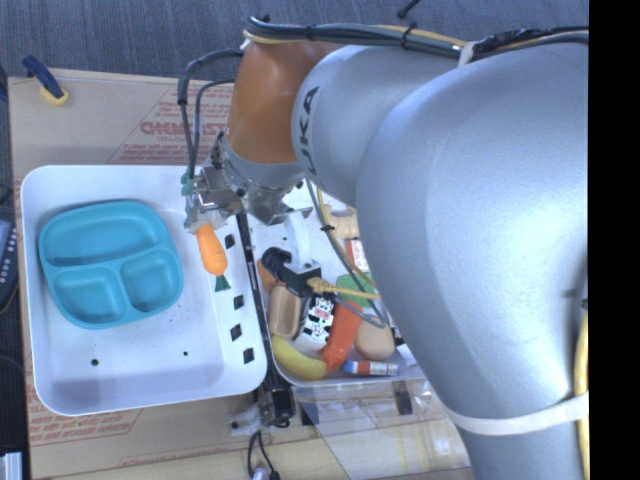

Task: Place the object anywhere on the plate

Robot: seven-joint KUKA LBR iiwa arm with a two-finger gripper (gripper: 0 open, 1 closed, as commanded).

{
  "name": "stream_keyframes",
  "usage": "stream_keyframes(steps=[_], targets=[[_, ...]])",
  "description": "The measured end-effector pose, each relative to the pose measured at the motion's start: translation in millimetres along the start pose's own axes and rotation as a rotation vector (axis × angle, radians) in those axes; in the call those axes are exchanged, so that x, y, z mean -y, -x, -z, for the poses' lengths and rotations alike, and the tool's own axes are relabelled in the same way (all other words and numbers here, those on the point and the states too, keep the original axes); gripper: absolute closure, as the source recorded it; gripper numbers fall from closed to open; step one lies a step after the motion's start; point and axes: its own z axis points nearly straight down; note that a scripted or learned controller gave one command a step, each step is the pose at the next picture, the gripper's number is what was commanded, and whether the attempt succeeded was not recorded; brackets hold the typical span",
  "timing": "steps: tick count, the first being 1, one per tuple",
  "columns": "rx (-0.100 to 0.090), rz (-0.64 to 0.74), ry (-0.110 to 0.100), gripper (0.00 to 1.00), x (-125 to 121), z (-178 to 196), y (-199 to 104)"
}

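Observation:
A blue divided plate [105, 261] lies in the left part of the left white bin [120, 388]. An orange toy carrot [211, 251] with a green tip hangs upright over the bin's right side, to the right of the plate and apart from it. My gripper [204, 218] sits right on the carrot's upper end, with its fingers shut on it. The grey arm with its orange band comes in from the right and hides much of the right bin.
The right bin [300, 380] holds a banana [298, 360], a red-orange vegetable [340, 336], a brown bread piece [285, 313], a cow-patterned item [318, 318], a tan item [375, 343] and a marker [370, 368]. A blue clamp [45, 80] lies at the bench's top left.

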Motion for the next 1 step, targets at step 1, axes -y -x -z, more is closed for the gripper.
stream_keyframes(steps=[1], targets=[[0.002,-0.004,0.000,0.00,0.0,0.2,2.7]])
